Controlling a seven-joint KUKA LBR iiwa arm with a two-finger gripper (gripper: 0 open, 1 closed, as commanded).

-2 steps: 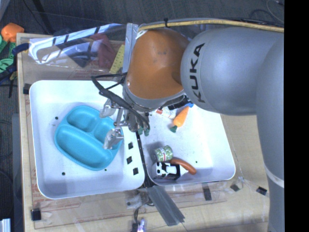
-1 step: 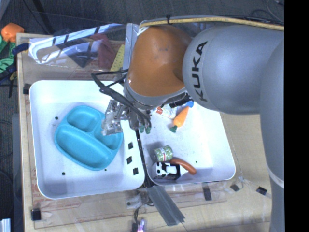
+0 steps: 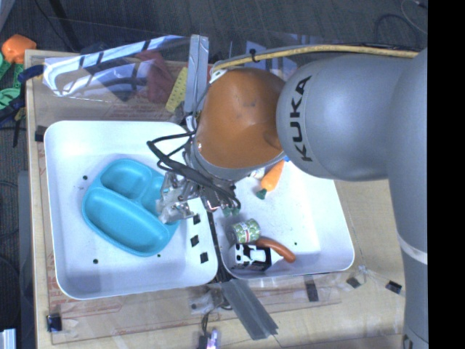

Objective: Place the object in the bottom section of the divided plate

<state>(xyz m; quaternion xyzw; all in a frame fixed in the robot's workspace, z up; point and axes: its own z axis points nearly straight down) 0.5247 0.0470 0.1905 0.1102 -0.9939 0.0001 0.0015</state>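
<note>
While the grey arm (image 3: 349, 115) reaches in from three o'clock, its orange band (image 3: 236, 118) hangs over the seam between the two white bins. The hand (image 3: 174, 198) sits below that band, low over the right edge of the blue divided plate (image 3: 123, 209), at about three o'clock from the plate's middle. Metal parts and black cables crowd the hand, so whether it is wide, narrow or holding anything cannot be told from here.

The plate lies in the left bin (image 3: 73, 267), tilted, with a smaller section toward twelve o'clock and a larger section toward six o'clock. Both sections look bare blue.

In the right bin (image 3: 327, 224) several small things lie near the six o'clock end: a green and white can (image 3: 246, 231), a black and white piece (image 3: 251, 257) just below it, and a curved orange-brown piece (image 3: 280, 249) touching or just beside that one. An orange carrot-like piece (image 3: 270, 177) lies at twelve o'clock from the can, partly under the arm. Which of these is the task's object cannot be told.

The bench (image 3: 363, 304) carries both bins.
</note>
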